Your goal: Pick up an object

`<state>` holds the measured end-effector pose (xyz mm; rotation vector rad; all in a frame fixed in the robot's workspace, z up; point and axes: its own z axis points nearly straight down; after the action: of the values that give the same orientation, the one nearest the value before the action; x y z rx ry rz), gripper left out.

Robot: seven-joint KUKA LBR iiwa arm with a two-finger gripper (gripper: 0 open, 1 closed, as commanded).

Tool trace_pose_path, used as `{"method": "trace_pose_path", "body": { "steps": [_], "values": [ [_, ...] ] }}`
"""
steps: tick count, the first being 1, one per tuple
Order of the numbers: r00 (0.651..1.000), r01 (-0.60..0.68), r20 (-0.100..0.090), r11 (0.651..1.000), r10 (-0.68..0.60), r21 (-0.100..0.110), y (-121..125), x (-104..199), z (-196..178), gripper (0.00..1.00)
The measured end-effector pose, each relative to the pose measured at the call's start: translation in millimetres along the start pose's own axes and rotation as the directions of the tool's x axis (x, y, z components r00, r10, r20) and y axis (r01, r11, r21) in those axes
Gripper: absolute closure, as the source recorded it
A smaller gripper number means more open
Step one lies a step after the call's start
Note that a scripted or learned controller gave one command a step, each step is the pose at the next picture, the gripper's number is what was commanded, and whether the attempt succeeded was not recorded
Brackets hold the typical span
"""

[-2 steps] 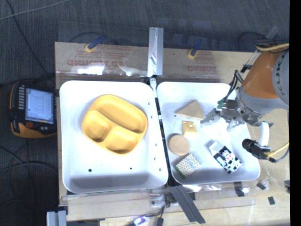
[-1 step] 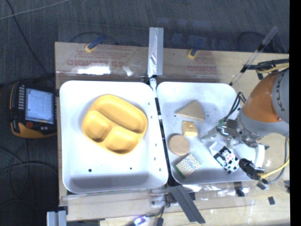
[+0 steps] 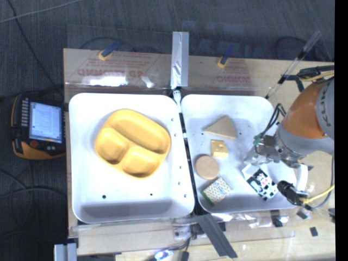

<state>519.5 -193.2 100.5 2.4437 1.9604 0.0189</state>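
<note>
Glossy yellow plastic dish [image 3: 132, 142] in smooth white plastic bin [image 3: 81, 162].

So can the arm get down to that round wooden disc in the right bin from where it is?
Probably yes. The round wooden disc lies flat with open space above it; the small wooden block and patterned block sit close beside it, which could crowd the claw.

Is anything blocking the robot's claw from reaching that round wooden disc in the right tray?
Nothing visible does. The gripper hangs over the right bin, and bare white floor lies between it and the round disc. A black-and-white block sits just below it.
</note>
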Motion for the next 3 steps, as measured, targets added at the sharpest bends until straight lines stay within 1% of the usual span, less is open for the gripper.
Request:
{"method": "trace_pose_path", "body": {
  "steps": [1,2,3],
  "values": [
    [1.000,0.000,0.000,1.000,0.000,0.001,0,0,0,0.00],
    [0.964,-0.265,-0.007,0.964,0.265,-0.007,-24,-6,7,0.00],
    [0.964,-0.266,-0.002,0.964,0.266,-0.006,-25,-7,-1,1.00]
  ]
}}
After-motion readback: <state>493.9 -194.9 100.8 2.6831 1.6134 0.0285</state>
